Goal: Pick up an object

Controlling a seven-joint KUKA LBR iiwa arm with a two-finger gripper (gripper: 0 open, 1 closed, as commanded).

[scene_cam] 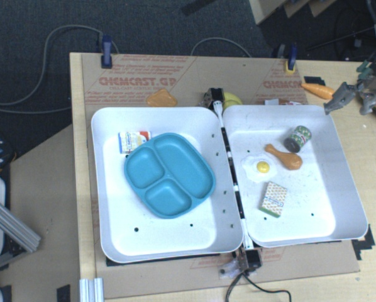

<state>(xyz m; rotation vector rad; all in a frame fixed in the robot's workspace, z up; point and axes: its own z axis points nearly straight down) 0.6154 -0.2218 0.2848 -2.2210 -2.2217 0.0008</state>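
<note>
1. I see my grey metal gripper [350, 97] hovering over the counter's far right edge; whether it is open I cannot tell.
2. A small patterned box [273, 199] lies in the right white bin [339, 168], beside a fried-egg toy [260, 167].

the hand [354, 95] shows at the right edge, grey and metallic, raised and angled; its grip state is unclear.

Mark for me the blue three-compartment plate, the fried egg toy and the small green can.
Blue three-compartment plate [168, 174], camera view, centre where the dividers meet.
Fried egg toy [262, 167], camera view, on the yellow yolk.
Small green can [298, 138], camera view, on its side wall.
</note>
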